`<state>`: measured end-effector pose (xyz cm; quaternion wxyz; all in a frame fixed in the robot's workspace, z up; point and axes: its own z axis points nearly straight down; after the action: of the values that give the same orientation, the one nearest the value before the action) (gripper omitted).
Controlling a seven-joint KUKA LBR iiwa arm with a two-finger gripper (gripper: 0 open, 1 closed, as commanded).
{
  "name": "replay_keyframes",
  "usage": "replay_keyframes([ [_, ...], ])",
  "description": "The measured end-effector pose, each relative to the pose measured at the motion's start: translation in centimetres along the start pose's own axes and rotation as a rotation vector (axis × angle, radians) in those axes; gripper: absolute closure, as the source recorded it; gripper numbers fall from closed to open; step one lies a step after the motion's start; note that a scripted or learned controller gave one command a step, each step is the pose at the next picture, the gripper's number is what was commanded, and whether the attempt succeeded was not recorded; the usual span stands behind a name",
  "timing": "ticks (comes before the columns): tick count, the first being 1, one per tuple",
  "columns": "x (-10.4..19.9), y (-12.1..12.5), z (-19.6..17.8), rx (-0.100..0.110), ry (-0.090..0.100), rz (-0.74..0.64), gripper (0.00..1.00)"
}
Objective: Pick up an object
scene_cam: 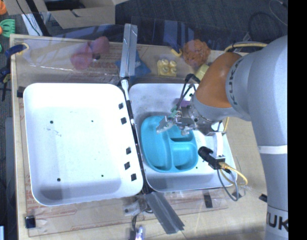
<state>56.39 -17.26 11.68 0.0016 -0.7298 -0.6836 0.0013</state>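
Observation:
A blue plastic tray-like object (166, 146) lies in the right bin (148, 96), filling most of its floor. My gripper (174, 125) hangs over the object's upper edge, its metal fingers spread apart just above the blue rim. I see nothing held between them. The grey arm with its orange band (213, 86) comes in from the right and covers the bin's right side.
The left bin (68, 139) sits beside it, parted by a hinged metal divider (127, 129). Behind the bins lie a yellow block (167, 67), a brown ball (196, 52) and pink shapes (88, 54). Cables trail at the right bin's front right corner (228, 176).

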Motion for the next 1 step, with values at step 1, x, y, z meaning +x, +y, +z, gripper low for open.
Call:
replay_keyframes([
  [1,-2.52,1.67,2.26,-0.008,-0.001,-0.331,0.0],
])
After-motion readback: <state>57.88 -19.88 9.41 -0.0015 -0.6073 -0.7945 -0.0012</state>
